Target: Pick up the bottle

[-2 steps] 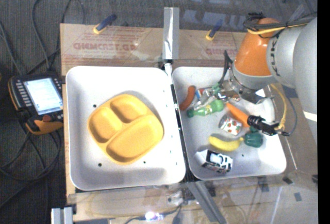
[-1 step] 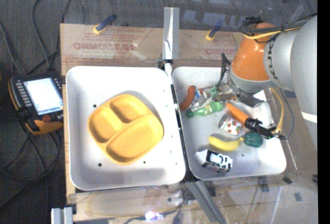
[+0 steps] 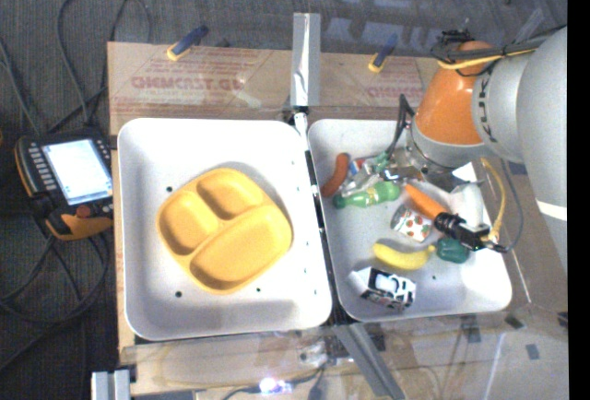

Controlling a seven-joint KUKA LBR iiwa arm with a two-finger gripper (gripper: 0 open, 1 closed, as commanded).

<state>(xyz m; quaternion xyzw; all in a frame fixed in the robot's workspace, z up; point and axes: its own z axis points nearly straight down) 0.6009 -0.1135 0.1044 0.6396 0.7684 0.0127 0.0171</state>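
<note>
The bottle [image 3: 369, 196] is green with a pale neck and lies on its side in the upper left part of the right bin [image 3: 489, 292]. My gripper [image 3: 383, 167] hangs low over that bin, just above the bottle's upper end and close to it. The grey arm with its orange band [image 3: 452, 108] comes in from the right and hides the bin's back right corner. Whether the gripper touches the bottle is unclear from this angle.
Around the bottle lie a red sausage [image 3: 338, 172], an orange carrot [image 3: 425, 201], a spotted white cup [image 3: 411, 223], a yellow banana [image 3: 401, 255], a dark green piece [image 3: 452, 250] and a black-and-white object [image 3: 389, 288]. The left bin [image 3: 138, 297] holds a yellow divided plate [image 3: 224, 229].
</note>
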